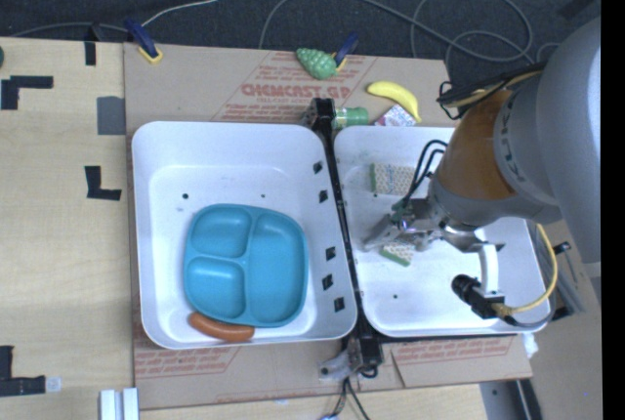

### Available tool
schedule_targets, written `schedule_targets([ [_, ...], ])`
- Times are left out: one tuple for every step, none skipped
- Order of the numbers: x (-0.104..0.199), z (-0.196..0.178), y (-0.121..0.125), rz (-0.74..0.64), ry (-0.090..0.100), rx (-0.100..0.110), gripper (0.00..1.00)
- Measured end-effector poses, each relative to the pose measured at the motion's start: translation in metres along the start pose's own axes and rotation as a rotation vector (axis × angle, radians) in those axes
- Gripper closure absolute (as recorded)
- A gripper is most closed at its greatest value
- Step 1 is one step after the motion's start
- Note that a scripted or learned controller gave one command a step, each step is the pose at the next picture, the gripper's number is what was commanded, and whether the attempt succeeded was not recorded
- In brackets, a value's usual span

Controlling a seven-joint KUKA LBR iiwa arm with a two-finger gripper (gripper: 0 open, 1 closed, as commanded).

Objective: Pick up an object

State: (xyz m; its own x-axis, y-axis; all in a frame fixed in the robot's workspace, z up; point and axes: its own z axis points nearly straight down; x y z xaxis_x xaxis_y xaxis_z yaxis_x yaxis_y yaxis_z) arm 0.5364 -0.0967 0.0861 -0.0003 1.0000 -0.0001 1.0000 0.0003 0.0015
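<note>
Camera view: green block (396,254) beneath fingers (395,231)

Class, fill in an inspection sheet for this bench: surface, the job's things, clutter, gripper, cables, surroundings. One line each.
Surface: cardboard sheet on a wooden bench, bearing a left bin and a right bin.
Job's things: blue divided plate and orange sausage in the left bin; speckled block and a small green-white piece in the right bin.
Clutter: banana and green knobbly toy on the cardboard beyond the bins.
Gripper: gripper low in the right bin, beside the small piece; grasp unclear.
Cables: grey cables looped on the dark floor; black cable at the wrist.
Surroundings: blue clamp, black tape marks on the bench.
</note>
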Motion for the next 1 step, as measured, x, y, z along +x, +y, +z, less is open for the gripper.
schedule_targets([
  [-0.0038, 0.0002, 0.0915, -0.001, -0.002, -0.003, 0.00],
])
